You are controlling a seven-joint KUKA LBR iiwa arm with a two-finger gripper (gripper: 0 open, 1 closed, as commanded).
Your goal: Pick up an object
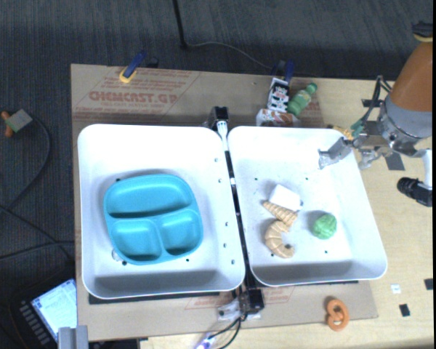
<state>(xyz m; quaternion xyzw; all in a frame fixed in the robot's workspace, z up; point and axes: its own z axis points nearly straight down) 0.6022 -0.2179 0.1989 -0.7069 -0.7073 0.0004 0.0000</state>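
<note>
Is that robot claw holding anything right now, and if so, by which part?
Nothing. The claw hangs over the right bin's far corner with nothing between its fingers.

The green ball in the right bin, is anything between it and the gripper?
Nothing visible. The gripper hangs over the right bin's upper right corner, and bare bin floor lies between it and the green ball. The white block sits off to the left.

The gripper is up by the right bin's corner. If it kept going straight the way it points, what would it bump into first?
The gripper points left and down, so it would probably first meet the right bin's bare white floor. The white block lies farther along. Depth is unclear.
</note>
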